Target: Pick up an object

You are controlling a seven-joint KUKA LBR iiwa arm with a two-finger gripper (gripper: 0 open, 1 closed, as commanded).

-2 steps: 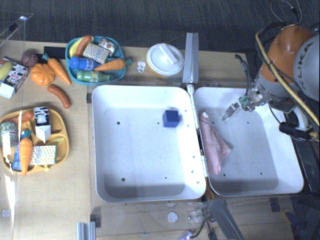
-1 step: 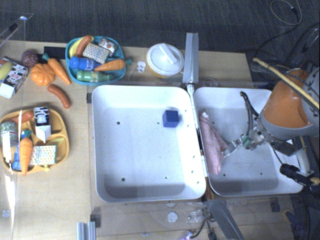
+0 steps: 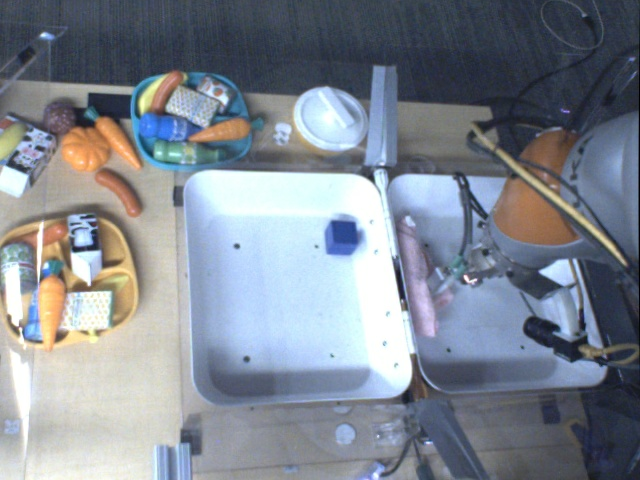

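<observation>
- While the arm is seen reaching in from the right edge of the frame, the gripper is poised low over the right bin, just beside a pink sausage-shaped toy.
- Whether the jaws are open or closed cannot be told; that tip is too small and blurred, and nothing is seen held.
- That pink toy is laid lengthwise along the right bin's left wall, close against the divider between the bins.
- It is judged light, smooth and probably a little slippery; a grip across its narrow middle would be favoured, though the wall beside it leaves scant room for a finger on that side.
- A blue cube is sat alone in the upper right part of the left bin, well apart from the gripper; it is judged light and stiff, with flat faces easily pinched.
- Cables are draped around the wrist at the right of the frame and could be snagged.
- Outside the bins, a blue bowl of toy food is at upper left, a yellow tray at far left and a white lid at top centre, none in the way.
</observation>
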